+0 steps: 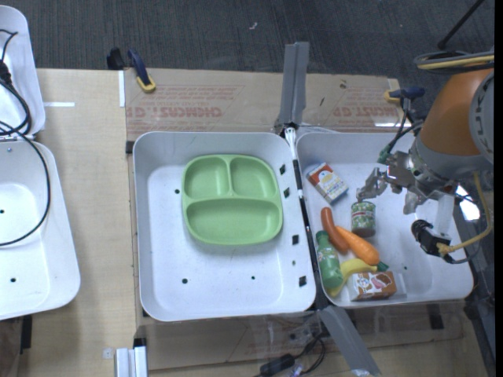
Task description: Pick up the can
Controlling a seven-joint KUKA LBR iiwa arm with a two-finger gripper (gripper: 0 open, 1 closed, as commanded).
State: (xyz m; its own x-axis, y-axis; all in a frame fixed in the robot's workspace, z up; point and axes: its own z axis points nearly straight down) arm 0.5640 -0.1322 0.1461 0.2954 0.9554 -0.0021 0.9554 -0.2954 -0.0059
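Observation:
The can (363, 217) is small, with a green label and a pale lid. It stands upright in the middle of the right bin (440, 289). My gripper (372, 188) hovers just above and behind the can, reaching in from the right below the orange wrist band. Its fingers (366, 190) are open, with nothing between them, and the tips sit close over the can's top rim.
A small carton (328, 182) lies to the can's upper left. A carrot (357, 244), a green bottle (328, 262), a banana (357, 267) and a brown box (372, 286) crowd the bin's front. The left bin (157, 273) holds a green divided plate (232, 199).

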